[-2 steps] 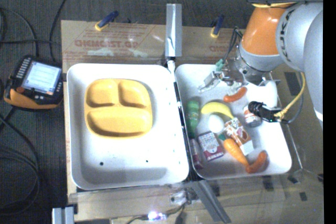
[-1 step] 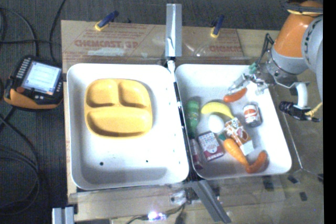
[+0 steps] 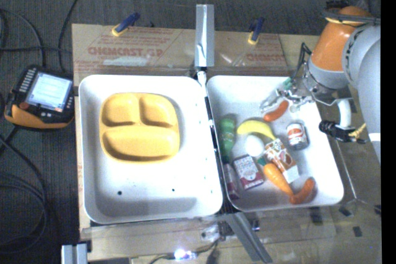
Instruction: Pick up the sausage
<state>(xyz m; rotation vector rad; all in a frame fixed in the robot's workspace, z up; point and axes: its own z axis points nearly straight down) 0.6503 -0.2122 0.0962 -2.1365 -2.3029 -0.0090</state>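
- Nearest the camera, along the front edge of the right bin point(image 3: 337, 185), a second reddish sausage-like piece point(image 3: 302, 191) lies against an orange carrot point(image 3: 276, 177) that points up and to the left.
- Just left of the carrot sits a small dark red carton point(image 3: 247, 171), with a crumpled printed packet point(image 3: 278, 154) touching the carrot's upper end.
- A white egg-shaped object point(image 3: 253, 145) rests below a yellow banana point(image 3: 255, 127), and a green item point(image 3: 228, 133) stands beside them against the bin's left wall.
- A small can point(image 3: 296, 135) with a red and white label sits right of the banana.
- The sausage point(image 3: 276, 110), reddish-orange, lies tilted in the upper part of the right bin, above the banana and the can, apart from both.
- The gripper point(image 3: 286, 97) hangs over the sausage's upper right end; its metal fingers point(image 3: 272, 97) look spread above the sausage rather than closed on it, and the sausage appears to rest on the bin floor.
- The arm's orange band point(image 3: 334, 46) shows at the upper right.
- The left bin point(image 3: 124, 195) holds a yellow compartment tray point(image 3: 141, 127) set in its upper half.
- A teach pendant point(image 3: 42, 97) with a lit screen lies on the floor to the left of the bench.
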